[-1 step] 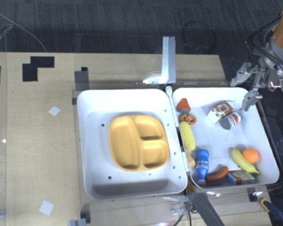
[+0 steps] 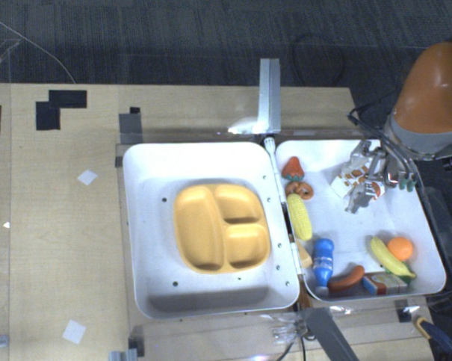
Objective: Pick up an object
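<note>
My gripper [image 2: 351,180] hangs over the back part of the right bin [image 2: 430,227], above bare white floor, with its fingers spread open and nothing clearly between them. The grey arm with its orange band [image 2: 430,92] comes in from the upper right. Along the bin's left wall lie a red-orange strawberry-like piece [image 2: 291,168], a small pretzel [image 2: 301,190], a yellow corn cob [image 2: 299,216] and a blue bottle [image 2: 322,258]. At the front lie a red sausage [image 2: 345,278], a banana [image 2: 389,257], an orange [image 2: 400,248] and a small box [image 2: 386,283].
The left bin [image 2: 149,217] holds a yellow tray with compartments [image 2: 219,227]. A metal post [image 2: 269,92] stands behind the wall between the two bins. Wooden bench surface extends to the left.
</note>
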Robot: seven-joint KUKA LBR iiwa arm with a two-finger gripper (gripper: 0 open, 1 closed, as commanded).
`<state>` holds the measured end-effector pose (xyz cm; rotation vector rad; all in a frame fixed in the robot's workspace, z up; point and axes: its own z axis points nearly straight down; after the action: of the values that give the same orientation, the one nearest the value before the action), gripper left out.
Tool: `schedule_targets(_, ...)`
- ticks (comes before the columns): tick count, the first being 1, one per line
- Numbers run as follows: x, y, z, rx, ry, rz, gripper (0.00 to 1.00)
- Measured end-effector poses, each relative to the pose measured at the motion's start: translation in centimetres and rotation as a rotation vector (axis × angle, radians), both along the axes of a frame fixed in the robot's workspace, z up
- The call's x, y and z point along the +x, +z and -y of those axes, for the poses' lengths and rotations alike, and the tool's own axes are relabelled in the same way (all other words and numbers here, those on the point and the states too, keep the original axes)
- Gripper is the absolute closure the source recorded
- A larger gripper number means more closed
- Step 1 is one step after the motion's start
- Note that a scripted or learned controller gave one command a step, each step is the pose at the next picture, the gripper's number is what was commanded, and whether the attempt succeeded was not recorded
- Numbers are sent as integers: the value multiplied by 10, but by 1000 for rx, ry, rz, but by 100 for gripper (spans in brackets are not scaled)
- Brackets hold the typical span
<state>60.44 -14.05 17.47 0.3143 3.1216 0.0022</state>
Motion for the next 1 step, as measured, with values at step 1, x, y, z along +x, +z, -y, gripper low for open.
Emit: schedule_targets(1,23,-24,0,-1,7,5,0)
